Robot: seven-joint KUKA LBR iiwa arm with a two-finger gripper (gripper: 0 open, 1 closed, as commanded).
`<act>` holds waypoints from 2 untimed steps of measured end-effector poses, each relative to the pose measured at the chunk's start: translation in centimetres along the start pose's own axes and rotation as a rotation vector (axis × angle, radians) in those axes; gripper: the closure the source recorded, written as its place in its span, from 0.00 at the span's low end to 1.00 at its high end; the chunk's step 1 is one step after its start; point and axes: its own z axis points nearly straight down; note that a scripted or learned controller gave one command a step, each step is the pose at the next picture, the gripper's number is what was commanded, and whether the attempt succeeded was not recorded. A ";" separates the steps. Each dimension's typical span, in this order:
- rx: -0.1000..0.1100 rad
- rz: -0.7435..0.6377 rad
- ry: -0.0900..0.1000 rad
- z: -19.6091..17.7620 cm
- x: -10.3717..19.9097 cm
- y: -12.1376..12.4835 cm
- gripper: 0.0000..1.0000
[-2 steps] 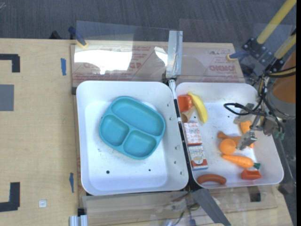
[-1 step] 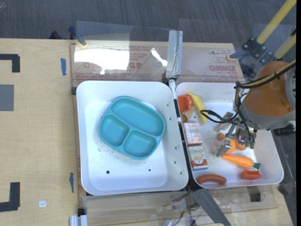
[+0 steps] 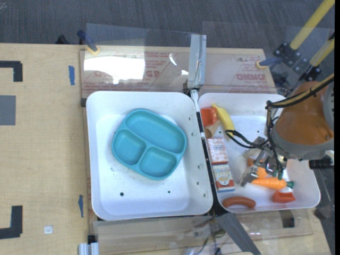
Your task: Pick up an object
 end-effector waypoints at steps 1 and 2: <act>-0.003 -0.002 -0.014 -1.3 -0.4 0.1 1.00; -0.002 0.024 0.004 -11.7 4.8 6.3 1.00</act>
